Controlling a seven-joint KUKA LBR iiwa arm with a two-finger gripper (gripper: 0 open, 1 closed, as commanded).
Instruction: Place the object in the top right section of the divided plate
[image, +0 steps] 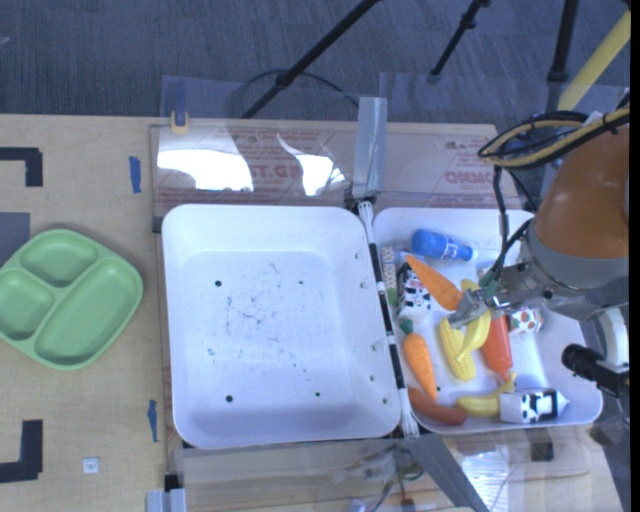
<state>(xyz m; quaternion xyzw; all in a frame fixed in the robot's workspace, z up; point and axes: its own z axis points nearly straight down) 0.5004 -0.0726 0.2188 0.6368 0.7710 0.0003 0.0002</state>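
One fixed camera looks down at a slant from above the bench, taking in both white bins: the left bin (270, 320) mid-frame, the green divided plate (66, 296) left of it.

Grey KUKA arm (588, 262) with broad orange band above the wrist; black and yellow cables loop over it; small metallic end effector (470, 312) at the tip

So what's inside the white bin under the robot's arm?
The right bin holds toy food: a blue bottle, carrots, yellow corn and a banana. The arm and gripper cover whatever lies beneath them.
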